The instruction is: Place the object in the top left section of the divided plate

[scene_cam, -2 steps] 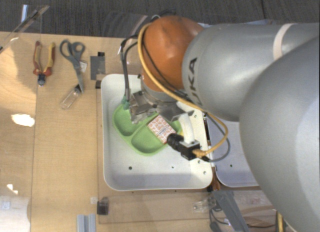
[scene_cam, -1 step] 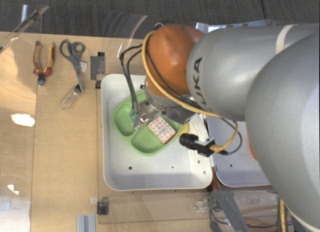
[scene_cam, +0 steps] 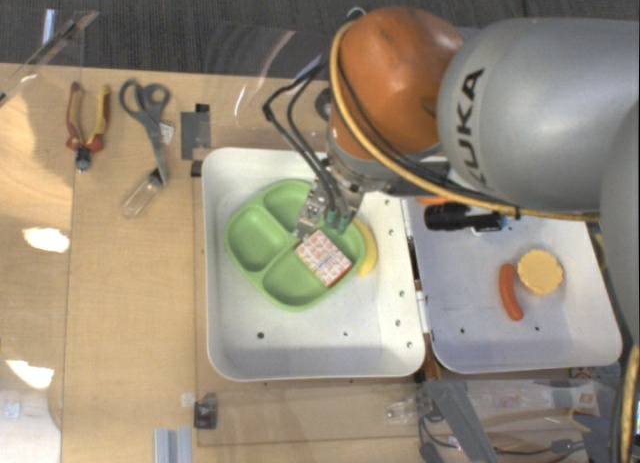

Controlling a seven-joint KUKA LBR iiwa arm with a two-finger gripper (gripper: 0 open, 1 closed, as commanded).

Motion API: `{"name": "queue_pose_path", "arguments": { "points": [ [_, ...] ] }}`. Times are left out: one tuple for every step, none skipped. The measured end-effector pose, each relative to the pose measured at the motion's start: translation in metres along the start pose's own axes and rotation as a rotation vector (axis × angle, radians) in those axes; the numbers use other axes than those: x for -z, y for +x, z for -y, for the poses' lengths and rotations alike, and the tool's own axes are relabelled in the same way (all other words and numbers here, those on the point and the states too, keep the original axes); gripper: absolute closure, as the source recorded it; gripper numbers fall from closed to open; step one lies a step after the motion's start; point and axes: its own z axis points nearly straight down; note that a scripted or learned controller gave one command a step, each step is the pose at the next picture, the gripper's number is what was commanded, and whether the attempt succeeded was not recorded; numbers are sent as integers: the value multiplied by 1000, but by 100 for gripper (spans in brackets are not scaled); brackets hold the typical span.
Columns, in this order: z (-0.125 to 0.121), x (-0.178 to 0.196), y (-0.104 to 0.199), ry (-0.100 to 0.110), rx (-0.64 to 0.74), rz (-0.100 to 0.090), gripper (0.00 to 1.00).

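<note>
Wooden bench (scene_cam: 120,301) carries two shallow white bins side by side, with red-handled pliers (scene_cam: 84,126) and grey scissors (scene_cam: 150,126) lying off to the left of them. Inside the left bin (scene_cam: 300,351) sits a green divided plate (scene_cam: 285,241), and a yellow banana (scene_cam: 368,251) lies just beside the plate's right edge. The grey arm (scene_cam: 520,111) with its orange band reaches in from the right and hangs over the plate, its gripper (scene_cam: 328,213) pointing down over the plate's upper right part. How wide the claw stands cannot be told from this angle. A small patterned red-and-white box (scene_cam: 323,256) lies just below the claw, resting on the plate's right side. The right bin (scene_cam: 560,341) holds a red sausage (scene_cam: 511,293) and a round yellow cookie (scene_cam: 540,272) close together.
</note>
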Motion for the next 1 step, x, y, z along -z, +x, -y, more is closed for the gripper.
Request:
{"name": "queue_pose_path", "arguments": {
  "points": [
    [0,0,0,0,0,0,0]
  ]
}}
